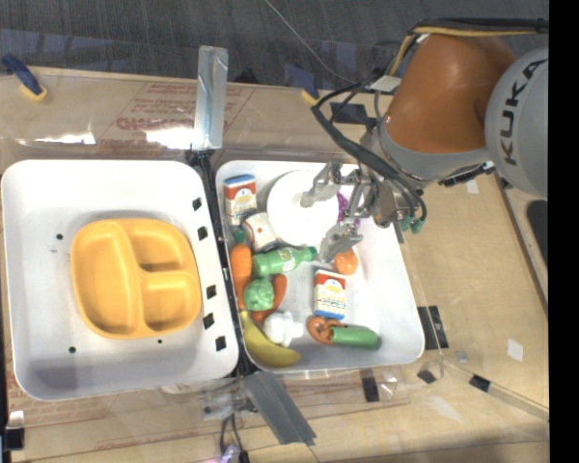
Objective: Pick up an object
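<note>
My gripper (pixel 330 210) hangs over the upper part of the right bin (pixel 405 287), above a white plate (pixel 285 210). Its two metal fingers stand apart, open, and nothing shows between them. One fingertip lies close to a small orange fruit (pixel 346 261). Below in the same bin lie a green bottle (pixel 285 258), a carrot (pixel 240 263), an orange-and-white juice box (pixel 330 294), a green cucumber (pixel 360 336), a banana (pixel 268 351) and a small red-topped carton (pixel 239 198). The grey arm with its orange band (pixel 444 95) covers the bin's far right corner.
The left bin (pixel 29 220) holds a yellow divided tray (pixel 135 276). A tape-covered wall (pixel 212 258) separates the two bins. Cables (pixel 343 114) loop off the wrist above the right bin. Cardboard bench surface (pixel 482 287) lies to the right.
</note>
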`<state>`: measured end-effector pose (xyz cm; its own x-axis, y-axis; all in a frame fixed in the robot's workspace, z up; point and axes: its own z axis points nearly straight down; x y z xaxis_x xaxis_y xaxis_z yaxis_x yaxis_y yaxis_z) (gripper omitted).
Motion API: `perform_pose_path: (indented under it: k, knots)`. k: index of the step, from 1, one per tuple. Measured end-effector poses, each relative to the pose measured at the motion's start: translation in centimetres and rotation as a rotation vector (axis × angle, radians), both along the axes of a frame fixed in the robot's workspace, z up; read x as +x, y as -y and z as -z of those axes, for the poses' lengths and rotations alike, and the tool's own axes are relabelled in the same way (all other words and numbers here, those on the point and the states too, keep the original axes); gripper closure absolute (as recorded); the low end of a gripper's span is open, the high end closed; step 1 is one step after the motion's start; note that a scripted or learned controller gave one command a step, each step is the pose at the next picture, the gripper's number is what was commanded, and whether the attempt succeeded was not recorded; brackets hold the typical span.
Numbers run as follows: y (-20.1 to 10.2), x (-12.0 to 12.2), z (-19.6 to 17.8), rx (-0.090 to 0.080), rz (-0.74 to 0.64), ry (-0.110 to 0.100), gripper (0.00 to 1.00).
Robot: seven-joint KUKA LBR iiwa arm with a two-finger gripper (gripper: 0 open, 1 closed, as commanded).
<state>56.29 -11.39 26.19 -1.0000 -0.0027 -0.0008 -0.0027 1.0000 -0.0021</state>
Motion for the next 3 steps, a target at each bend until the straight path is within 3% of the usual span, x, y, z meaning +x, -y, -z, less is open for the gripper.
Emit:
perform_pose_path:
  k: [1, 2, 3]
  knots:
    - [0.5, -2.0, 12.5, 0.004, -0.087, -0.007, 0.0]
    - [-1.9, -2.0, 16.8, -0.001, 0.008, 0.004, 0.0]
    - [-1.5, -2.8, 16.8, 0.003, 0.158, 0.001, 0.0]
